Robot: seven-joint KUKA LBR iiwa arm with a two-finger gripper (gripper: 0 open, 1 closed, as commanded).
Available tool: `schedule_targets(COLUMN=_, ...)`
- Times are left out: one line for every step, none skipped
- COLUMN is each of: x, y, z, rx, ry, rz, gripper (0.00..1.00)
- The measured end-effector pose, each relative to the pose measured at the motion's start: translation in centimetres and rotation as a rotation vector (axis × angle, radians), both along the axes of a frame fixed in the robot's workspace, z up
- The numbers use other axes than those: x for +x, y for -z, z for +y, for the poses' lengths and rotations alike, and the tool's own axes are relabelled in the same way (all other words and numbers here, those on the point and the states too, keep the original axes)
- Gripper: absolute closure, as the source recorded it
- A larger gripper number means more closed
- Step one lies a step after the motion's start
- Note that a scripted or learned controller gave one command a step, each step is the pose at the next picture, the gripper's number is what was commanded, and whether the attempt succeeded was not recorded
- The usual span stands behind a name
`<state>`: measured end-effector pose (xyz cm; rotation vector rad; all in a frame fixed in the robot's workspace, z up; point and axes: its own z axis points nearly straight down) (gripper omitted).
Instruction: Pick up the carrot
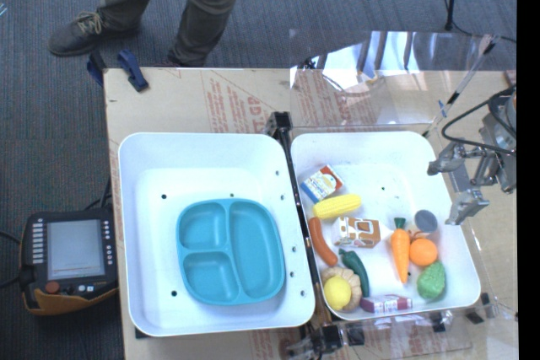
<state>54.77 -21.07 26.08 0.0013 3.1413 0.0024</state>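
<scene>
The surface carries two shallow white bins side by side. The left bin holds one thing, a blue divided plate with three compartments, lying flat near its middle. The right bin holds a crowd of toy food in its near half: a yellow corn cob, a sausage, a small carton just above the corn, a little milk-style box, a dark green cucumber, a lemon, a green leafy piece, an orange fruit, a grey cap-like piece and a small wrapped bar.

The carrot lies toward the right side of that bin, green top pointing away and tip pointing near, with the orange fruit touching or just beside its right flank and the milk-style box near its left.

The claw hangs at the bin's right rim, well apart from the carrot and above it; whether it is spread or pressed together I cannot tell. I judge the approach is in hand, with nothing grasped. The next move calls for travel inward over the carrot, fingers set across its narrow width, and a descent that avoids the orange fruit.
</scene>
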Motion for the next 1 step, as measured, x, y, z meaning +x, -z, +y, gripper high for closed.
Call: schedule_targets(x=-3.86, y=14.92, z=0.28, rx=0.006, ry=-0.132, rz=0.013, gripper=0.0)
